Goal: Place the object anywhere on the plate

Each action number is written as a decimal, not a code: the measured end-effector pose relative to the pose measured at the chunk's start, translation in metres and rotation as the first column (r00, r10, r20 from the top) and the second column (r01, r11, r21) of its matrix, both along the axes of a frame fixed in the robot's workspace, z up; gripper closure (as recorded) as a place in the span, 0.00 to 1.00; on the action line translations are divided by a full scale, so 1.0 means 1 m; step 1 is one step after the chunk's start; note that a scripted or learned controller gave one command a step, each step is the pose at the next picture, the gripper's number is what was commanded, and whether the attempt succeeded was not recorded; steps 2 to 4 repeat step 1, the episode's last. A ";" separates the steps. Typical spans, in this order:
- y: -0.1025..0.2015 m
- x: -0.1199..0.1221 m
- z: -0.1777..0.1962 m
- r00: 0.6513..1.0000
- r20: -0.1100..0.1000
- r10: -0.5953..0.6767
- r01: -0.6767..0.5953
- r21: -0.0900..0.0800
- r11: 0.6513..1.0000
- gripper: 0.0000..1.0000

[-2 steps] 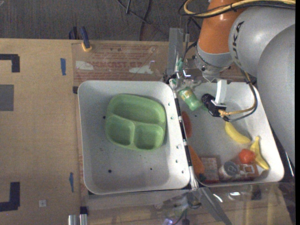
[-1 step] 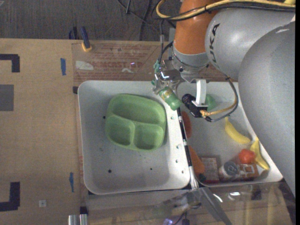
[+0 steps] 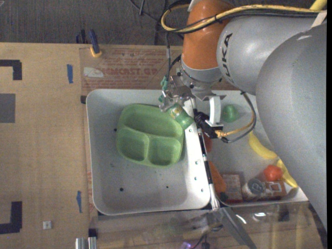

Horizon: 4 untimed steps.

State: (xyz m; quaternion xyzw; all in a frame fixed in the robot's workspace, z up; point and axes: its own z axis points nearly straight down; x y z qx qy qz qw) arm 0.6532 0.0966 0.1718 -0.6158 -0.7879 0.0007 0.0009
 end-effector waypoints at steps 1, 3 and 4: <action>0.000 0.000 0.000 1.000 0.001 0.000 0.000 0.000 1.000 0.00; 0.000 0.000 0.000 1.000 0.001 0.000 0.000 0.000 1.000 0.00; 0.000 0.000 0.000 1.000 0.001 0.000 0.000 0.000 1.000 0.00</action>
